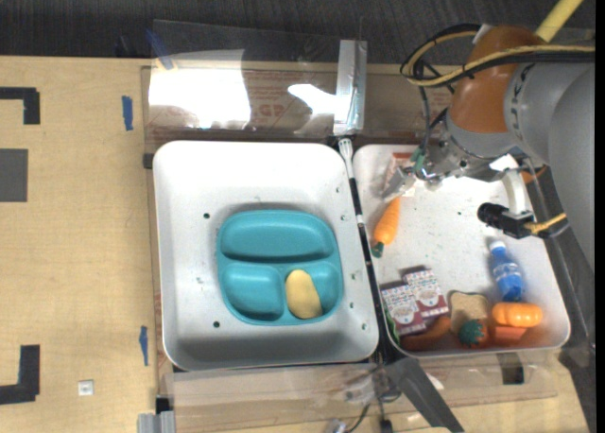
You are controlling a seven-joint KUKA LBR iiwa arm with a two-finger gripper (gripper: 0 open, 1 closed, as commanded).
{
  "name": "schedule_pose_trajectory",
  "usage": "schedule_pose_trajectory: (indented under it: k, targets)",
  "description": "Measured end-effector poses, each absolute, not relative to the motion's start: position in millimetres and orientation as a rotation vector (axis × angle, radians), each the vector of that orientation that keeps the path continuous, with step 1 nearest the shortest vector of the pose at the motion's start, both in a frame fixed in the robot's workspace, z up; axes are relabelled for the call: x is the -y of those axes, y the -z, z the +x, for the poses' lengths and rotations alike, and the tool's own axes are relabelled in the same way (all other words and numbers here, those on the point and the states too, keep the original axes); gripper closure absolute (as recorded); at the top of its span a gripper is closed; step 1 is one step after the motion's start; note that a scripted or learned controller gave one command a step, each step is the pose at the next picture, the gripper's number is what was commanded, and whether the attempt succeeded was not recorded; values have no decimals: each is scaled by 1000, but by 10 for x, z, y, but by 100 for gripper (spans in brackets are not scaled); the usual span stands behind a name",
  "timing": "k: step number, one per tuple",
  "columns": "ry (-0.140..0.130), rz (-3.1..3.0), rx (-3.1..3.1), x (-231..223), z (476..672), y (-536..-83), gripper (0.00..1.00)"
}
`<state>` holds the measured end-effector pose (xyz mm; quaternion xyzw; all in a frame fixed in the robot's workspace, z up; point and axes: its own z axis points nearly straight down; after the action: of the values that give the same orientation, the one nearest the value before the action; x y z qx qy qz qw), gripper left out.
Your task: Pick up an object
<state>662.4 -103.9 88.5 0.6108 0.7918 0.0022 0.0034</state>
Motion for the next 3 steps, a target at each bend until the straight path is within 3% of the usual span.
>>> schedule_pose_trajectory:
  k: [1,2,3]
  targets:
    - [-9,1913,-2480,1038,6634,-995,100]
    - [-9,1914,-2480,1037,6632,-990,0]
    - [-9,1914,-2480,1037,6632,-990,0]
